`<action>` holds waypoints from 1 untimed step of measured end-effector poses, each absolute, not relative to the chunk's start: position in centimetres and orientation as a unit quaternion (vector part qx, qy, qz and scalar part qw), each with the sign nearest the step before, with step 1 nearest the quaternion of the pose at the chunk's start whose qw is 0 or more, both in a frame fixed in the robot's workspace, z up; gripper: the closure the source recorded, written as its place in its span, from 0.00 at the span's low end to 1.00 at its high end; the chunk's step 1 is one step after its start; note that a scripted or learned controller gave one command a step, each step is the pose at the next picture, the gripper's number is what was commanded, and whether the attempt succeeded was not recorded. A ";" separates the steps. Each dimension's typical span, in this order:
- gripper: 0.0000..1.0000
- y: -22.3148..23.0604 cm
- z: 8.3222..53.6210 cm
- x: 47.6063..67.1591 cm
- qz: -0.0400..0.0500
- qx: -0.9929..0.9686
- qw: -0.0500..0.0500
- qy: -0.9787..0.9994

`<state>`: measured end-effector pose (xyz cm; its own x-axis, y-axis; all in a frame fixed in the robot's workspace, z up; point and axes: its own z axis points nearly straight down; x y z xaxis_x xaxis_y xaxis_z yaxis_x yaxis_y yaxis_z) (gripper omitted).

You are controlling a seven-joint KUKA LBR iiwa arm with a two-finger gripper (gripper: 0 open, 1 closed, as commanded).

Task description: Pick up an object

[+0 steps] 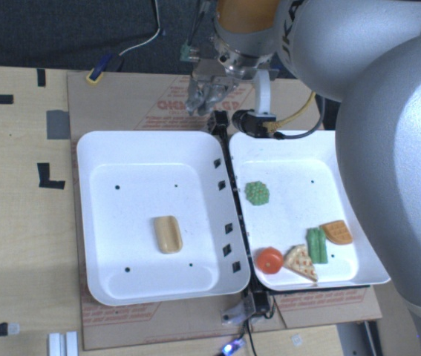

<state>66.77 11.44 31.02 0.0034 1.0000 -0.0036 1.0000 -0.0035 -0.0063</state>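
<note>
Bins sit side by side on the bench: the left bin holds a tan bread-like piece near its middle. The right bin holds a green leafy ball near its left wall, and along its near edge a red tomato, a pizza-like wedge, a green stick and an orange-brown piece, clustered close together. The gripper hangs above the cardboard beyond the bins' far rims, near their dividing line, well apart from every object. Nothing shows between its blurred tips; how far they are spread I cannot tell.
</note>
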 end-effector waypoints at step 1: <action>1.00 24.2 30.6 66.6 0.000 -0.703 0.001 -0.711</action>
<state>66.63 24.18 30.62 -0.0124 0.9999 0.0026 0.9999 0.0124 -0.0012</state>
